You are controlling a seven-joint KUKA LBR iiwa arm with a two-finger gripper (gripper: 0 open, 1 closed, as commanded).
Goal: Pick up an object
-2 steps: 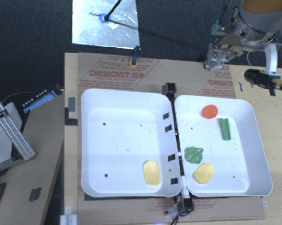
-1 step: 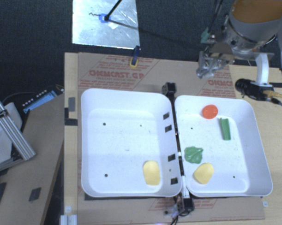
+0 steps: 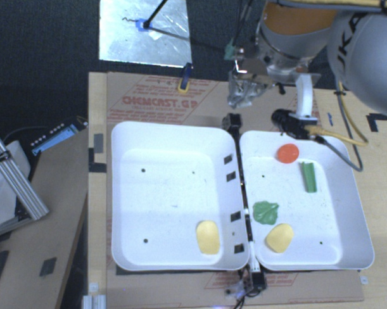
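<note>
Above the far rims, where the two bins met, your tool (image 3: 245, 95) hung clear of both; whether it was open or shut you could not tell. Left bin (image 3: 162, 149): one yellow piece (image 3: 208, 237), near corner, floor otherwise open. Right bin (image 3: 343, 213): orange disc (image 3: 287, 153), green stick (image 3: 309, 176), green lump (image 3: 265, 212), yellow lump (image 3: 279, 237), all well below the tool.

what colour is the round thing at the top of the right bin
Orange-red; the round object shows best in the camera view.

The grey arm (image 3: 368, 49) reaches in from the upper right, its orange band (image 3: 296, 18) sitting above the wrist. The wrist points downward, and the claw (image 3: 242, 95) hangs raised at the top centre, blurred and too small to read clearly.
</note>
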